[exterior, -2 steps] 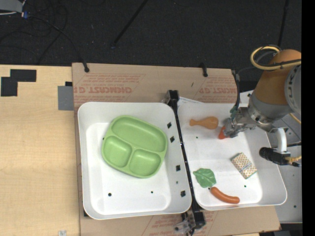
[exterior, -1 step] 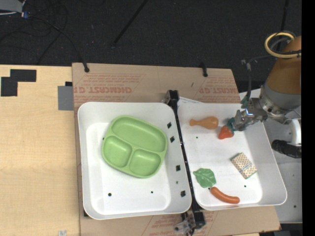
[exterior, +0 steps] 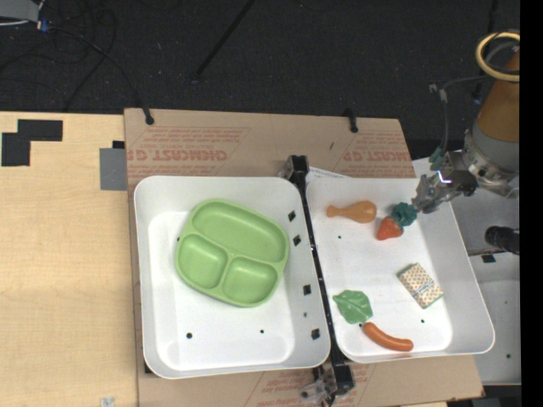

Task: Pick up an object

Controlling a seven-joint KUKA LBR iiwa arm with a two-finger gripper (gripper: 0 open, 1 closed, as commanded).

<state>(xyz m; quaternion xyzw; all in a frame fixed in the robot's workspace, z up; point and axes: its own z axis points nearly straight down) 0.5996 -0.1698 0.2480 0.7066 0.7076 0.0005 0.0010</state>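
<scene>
The gripper [exterior: 428, 195] hangs at the right bin's [exterior: 462, 253] far right edge, just beside the strawberry [exterior: 392, 225], with no object in a visible grasp, so the picking seems not yet done.

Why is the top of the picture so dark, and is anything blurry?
In the camera view, light falls on the white bins and green plate, leaving the background unlit; the gripper near the toy strawberry looks slightly soft, while the toys look sharper.

Red print on the cardboard sheet [exterior: 254, 142] under the bins appears upside down, reading roughly "CHEMCAST GP".
</scene>
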